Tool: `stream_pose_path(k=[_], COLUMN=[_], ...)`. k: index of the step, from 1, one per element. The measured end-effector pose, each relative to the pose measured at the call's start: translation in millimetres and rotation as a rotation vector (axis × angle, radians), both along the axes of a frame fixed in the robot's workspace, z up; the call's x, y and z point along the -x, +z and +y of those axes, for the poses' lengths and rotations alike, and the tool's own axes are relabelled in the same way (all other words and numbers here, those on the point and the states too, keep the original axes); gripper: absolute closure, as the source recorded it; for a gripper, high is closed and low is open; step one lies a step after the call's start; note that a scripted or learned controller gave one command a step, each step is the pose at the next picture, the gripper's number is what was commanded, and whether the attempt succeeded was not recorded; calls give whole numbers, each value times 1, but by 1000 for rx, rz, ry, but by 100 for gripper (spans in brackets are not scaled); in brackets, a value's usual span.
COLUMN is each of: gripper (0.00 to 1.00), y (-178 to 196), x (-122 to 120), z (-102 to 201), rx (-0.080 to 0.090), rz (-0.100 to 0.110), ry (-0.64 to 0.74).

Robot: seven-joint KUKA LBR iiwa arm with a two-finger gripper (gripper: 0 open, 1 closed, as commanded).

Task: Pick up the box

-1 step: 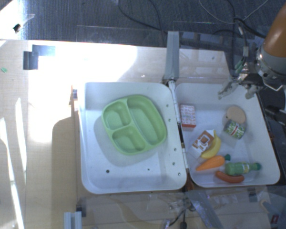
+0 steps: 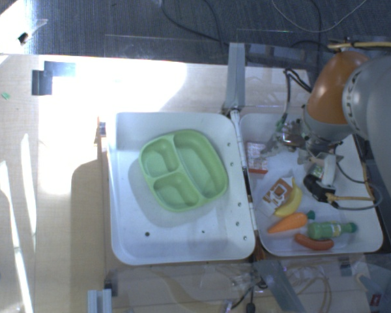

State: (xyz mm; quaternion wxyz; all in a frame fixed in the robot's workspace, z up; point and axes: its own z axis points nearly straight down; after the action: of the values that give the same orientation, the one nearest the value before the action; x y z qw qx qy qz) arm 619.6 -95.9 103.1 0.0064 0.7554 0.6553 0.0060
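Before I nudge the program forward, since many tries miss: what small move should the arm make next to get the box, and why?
Probably shift the end effector toward the near edge of the right bin and slightly left, until it is above the box. It now sits over the bin's far part, apart from the box, which lies flat with the banana against it, so the descent should favour the box's free side.

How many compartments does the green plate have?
3. The green plate in the left bin has one small compartment at its upper left, one at its lower left, and a long one along its right side.
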Motion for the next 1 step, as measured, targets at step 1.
stream_pose_path(k=[1], gripper=[0], y=[-6], x=[-56], z=[3], rx=[1], rz=[-4], ry=[-65])
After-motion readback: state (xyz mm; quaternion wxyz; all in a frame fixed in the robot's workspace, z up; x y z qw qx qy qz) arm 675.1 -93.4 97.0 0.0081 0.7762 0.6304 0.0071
